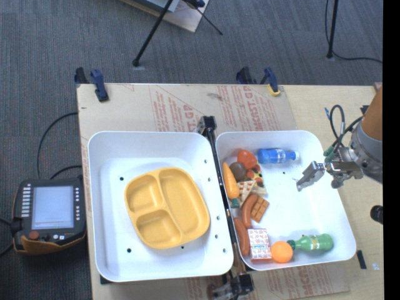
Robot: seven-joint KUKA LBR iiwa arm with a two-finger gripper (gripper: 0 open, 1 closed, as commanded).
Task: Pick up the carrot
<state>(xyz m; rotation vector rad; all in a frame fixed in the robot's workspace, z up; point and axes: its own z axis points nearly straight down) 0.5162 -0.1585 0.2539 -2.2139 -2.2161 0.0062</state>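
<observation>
Camera view: tabletop [162, 102] carries two white bins side by side. Left bin [106, 152] holds a yellow divided tray [166, 207], nothing on it. Right bin [312, 220] has all the toy food, mostly piled against its left wall.

Carrot [230, 180] is my read on the orange tapered piece lying along that left wall, upper half of the pile, roughly parallel to the divider between bins. It touches the wall on one side and is just beside a brown piece [237, 170] and a red piece [247, 158] on the other. Being wedged against the wall likely leaves little finger room on that side; a grasp across its width looks tight, probably easier along the free side or from the top end.

Other stuff: blue bottle [276, 156] near the back wall, sausages [253, 208] mid-pile, a small carton [259, 244], an orange ball [282, 252] touching a green bottle [310, 244] near the front wall.

End effector [320, 175]: over the right side of the right bin, well apart from the carrot, most of the bin floor between them. Fingers look spread fairly wide, one finger [308, 176] pointing left toward the pile. Nothing between them, touching nothing that I can see. Height above the floor is hard to judge from this angle.

Judgement: approach phase, grasp not yet started.
</observation>
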